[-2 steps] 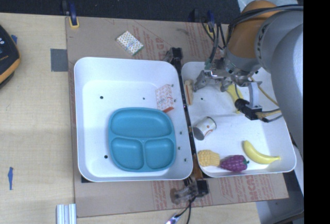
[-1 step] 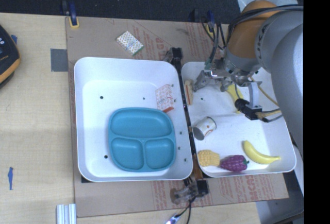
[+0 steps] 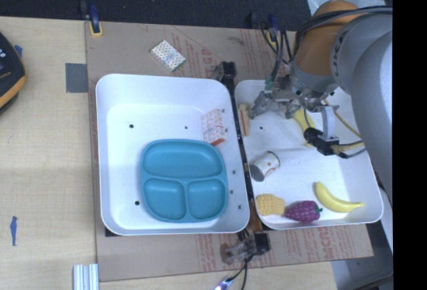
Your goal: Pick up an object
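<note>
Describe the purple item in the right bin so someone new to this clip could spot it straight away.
Start at the right white bin and go to its near edge. There, a bunch of purple toy grapes lies between a yellow corn cob and a banana. It is the only purple, bumpy thing there.

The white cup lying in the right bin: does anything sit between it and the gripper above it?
Nothing visible does. The white cup lies on its side near the right bin's left wall, and the gripper is over the bin's far end, with bare bin floor between them.
</note>
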You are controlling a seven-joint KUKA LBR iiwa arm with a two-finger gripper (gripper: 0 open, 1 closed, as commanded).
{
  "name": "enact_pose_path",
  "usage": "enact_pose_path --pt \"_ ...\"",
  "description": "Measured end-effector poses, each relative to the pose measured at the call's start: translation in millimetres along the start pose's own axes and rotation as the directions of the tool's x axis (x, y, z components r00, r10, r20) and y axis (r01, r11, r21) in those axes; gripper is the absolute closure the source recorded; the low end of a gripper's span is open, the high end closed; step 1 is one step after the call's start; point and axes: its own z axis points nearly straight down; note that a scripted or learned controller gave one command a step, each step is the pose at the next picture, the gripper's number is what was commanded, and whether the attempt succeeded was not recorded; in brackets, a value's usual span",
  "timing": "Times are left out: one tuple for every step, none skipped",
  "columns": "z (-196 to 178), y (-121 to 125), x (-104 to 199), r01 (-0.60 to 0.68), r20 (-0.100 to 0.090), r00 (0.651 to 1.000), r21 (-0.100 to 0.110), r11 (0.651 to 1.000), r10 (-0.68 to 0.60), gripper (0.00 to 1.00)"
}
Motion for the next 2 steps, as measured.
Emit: enact_pose_path --pt "0.3 0.0 -1.1 -0.001 -0.001 1.000 0.000 1.000 0.001 0.00" --pt "-0.2 -0.1 1.3 -0.001 0.001 1.000 0.001 1.000 0.001 0.00"
